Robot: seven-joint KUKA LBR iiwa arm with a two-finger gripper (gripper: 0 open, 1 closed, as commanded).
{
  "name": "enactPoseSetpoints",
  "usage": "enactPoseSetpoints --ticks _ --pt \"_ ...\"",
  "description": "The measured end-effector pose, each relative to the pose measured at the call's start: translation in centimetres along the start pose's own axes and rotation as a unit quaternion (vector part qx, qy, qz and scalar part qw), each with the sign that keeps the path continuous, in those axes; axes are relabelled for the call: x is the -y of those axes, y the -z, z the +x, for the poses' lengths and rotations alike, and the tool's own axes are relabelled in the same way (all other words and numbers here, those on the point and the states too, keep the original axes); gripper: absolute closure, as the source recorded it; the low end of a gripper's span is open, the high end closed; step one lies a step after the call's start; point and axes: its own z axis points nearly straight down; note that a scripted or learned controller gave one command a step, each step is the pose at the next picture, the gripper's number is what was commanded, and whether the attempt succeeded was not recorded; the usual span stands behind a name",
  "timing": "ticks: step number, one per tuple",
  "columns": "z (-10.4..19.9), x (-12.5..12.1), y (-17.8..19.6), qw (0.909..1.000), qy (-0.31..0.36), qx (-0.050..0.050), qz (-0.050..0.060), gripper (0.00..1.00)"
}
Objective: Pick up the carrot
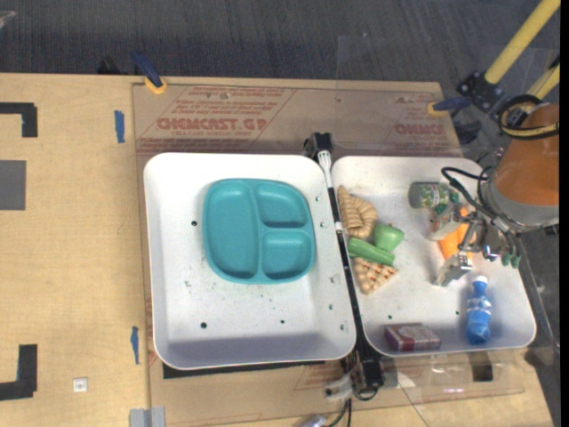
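A pale wooden bench [71,265] is seen from above, with dark carpet beyond its far edge and a sheet of printed cardboard [267,114] laid under two shallow white bins. The left bin [178,310] carries a teal divided plate [260,229] near its centre. The right bin [418,305] is reached from its right edge by the grey arm, whose orange band [532,172] is seen above the wrist. The gripper [458,261] is lowered near the bin's right side, directly at the carrot [451,241], an orange piece lying partly beneath the wrist; whether the grip is released or clenched cannot be told, and the carrot is not clearly seen between them. A small can [431,196] lies toward the far right corner, just beyond the carrot. A blue bottle [478,310] lies near the front right corner, a dark red box [412,336] at the front edge. Along the left edge are grouped a ridged tan item [358,212], a green pepper [388,236], a green vegetable [371,251] and a waffle cone [375,277].
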Motion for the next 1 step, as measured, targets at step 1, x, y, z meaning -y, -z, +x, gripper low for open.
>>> enactPoseSetpoints --ticks 1 --pt "-0.49 -0.11 1.42 1.0 0.001 0.008 0.001 1.0"
